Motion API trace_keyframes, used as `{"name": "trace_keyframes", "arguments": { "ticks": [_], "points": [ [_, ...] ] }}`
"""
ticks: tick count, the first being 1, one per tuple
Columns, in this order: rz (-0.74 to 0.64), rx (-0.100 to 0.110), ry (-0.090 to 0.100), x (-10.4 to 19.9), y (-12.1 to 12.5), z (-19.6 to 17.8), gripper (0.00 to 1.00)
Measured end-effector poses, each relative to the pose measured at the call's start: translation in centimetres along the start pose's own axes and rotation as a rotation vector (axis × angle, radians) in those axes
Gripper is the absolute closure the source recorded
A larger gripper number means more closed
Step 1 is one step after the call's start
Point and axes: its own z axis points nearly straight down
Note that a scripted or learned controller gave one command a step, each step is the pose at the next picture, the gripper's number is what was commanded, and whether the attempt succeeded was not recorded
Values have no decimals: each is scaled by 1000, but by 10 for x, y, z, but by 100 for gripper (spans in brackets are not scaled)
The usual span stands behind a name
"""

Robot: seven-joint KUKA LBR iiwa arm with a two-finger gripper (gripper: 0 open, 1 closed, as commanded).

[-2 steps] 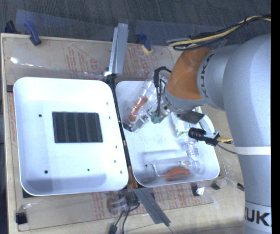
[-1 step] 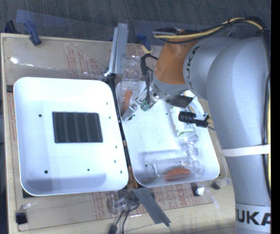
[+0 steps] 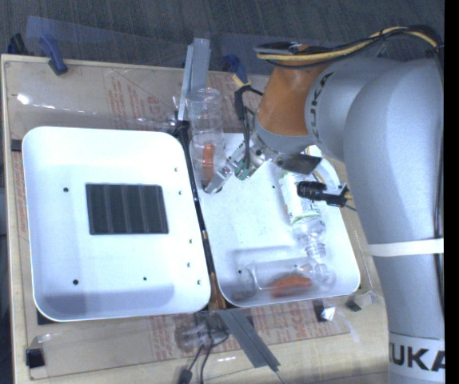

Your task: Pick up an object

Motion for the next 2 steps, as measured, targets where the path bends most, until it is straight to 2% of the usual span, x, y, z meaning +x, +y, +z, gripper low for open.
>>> {"name": "trace_keyframes", "arguments": {
  "ticks": [1,2],
  "points": [
    [-149,17,5,-1,-13,2,100],
    [-130,-1,24,39,-24,-48,100]
  ]
}}
